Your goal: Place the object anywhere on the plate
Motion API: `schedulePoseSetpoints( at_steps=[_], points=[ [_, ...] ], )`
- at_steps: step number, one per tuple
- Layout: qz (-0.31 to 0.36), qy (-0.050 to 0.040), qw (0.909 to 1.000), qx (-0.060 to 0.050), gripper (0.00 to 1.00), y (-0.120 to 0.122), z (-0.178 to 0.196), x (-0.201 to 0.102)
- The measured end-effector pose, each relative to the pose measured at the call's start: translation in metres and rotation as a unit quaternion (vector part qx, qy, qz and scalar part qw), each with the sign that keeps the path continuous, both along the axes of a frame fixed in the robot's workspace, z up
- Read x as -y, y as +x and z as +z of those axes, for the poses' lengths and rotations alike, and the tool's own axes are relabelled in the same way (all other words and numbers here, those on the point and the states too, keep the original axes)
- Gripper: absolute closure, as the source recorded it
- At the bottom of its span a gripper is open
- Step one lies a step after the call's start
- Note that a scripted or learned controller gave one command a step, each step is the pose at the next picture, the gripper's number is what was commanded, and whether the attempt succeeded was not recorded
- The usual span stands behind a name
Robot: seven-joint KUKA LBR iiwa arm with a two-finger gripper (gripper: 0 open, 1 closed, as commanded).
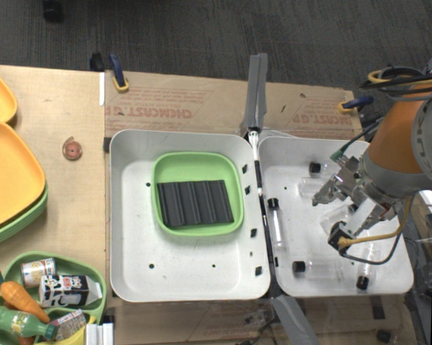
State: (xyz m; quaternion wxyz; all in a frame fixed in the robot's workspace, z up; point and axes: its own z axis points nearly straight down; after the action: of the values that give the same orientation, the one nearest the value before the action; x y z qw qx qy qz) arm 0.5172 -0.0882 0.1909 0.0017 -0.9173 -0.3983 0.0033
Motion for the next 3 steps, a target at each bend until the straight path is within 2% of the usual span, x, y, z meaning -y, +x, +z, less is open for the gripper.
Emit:
schedulePoseSetpoints(
  at_steps=[1,2,3],
  points=[
    [-0.014,-0.0003,0.9999,0.0,0.0,-0.025,0.017,-0.072],
    [-0.085,-0.0017,0.9964,0.002,0.0,-0.04,0.04,-0.131],
    [-0.142,-0.0027,0.9899,0.0,0.0,-0.032,0.009,-0.188]
  ],
)
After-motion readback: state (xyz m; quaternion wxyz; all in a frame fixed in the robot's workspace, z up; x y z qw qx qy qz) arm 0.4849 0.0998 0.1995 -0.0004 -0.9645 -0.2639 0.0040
